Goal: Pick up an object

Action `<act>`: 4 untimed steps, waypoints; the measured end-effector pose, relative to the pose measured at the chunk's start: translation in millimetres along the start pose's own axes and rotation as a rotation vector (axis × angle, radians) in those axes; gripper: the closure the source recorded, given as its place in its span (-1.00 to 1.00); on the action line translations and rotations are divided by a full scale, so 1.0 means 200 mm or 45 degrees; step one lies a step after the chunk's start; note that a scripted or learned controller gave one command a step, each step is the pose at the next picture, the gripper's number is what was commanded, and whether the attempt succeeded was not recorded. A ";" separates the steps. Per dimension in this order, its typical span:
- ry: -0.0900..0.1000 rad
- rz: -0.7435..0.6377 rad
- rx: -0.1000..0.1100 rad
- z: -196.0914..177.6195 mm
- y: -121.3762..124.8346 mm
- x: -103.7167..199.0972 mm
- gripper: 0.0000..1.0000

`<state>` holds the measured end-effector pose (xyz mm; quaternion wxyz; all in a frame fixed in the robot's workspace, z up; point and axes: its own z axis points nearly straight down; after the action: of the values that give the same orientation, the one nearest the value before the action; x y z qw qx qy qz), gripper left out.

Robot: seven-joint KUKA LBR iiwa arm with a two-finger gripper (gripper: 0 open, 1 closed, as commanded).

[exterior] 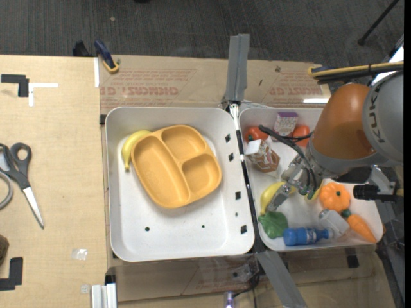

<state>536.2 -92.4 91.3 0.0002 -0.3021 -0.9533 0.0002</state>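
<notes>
My gripper (287, 193) is low inside the right bin (321, 246), reaching in from the right under the orange wrist band. Its tip lies right against a small yellow fruit (268, 194) near the bin's left wall; whether the fruit is between its parts is unclear. Around it lie a green vegetable (273, 224), a blue bottle (307, 236), an orange pumpkin (335, 197), a carrot (363, 228) and a clear packet of brown food (263, 156). Red tomatoes (257, 133) and a purple-topped packet (286, 120) sit at the bin's back.
The left bin (128, 236) holds a yellow divided plate (174, 165) with a banana (131, 146) tucked beside its left rim. Scissors (22, 178) lie on the wooden bench to the far left. A grey divider strip (237, 63) runs up behind the bins.
</notes>
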 end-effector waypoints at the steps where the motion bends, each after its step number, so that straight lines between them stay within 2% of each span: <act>1: 0.001 0.371 0.001 0.00 -0.05 0.03 -1.00; 2: 0.001 0.415 0.002 0.00 -0.14 0.05 -1.00; 3: 0.001 0.491 0.001 0.00 -0.25 0.18 -1.00; 4: -0.003 0.737 0.000 0.00 -0.14 -0.19 -1.00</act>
<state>551.8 -137.7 92.2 -0.0009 -0.5617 -0.8273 0.0005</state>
